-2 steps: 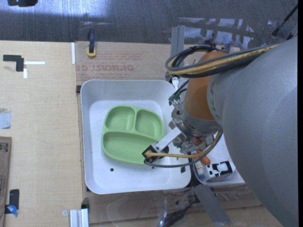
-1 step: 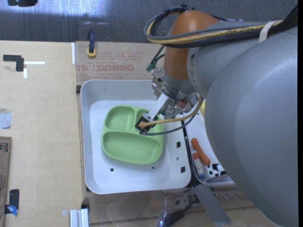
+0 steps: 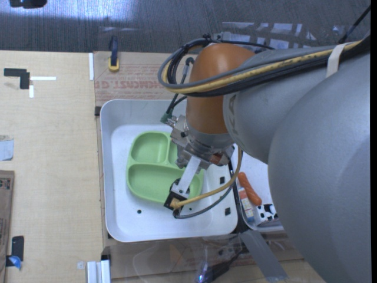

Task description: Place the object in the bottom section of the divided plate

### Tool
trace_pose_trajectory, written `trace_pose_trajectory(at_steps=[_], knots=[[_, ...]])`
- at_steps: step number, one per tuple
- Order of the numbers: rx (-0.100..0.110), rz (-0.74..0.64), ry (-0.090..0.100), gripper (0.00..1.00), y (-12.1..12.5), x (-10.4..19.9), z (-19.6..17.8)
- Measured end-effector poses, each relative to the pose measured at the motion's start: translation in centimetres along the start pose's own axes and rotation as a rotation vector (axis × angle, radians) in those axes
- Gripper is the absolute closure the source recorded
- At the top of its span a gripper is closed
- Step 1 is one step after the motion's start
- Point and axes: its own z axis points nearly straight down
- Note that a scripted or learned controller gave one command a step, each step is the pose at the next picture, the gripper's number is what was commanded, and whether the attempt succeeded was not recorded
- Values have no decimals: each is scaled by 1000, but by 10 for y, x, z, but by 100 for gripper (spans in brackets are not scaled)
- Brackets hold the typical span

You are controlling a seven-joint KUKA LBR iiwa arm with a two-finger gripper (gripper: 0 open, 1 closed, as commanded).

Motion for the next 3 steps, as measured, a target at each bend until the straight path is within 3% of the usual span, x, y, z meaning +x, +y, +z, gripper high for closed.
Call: trace_pose_trajectory(at_steps=[1,2,3], knots=[[-2,-73,1,100,-26,5,-32],[-2,114,0,100,-40,19,-40],[0,110,-9,100,-39,18,-46]])
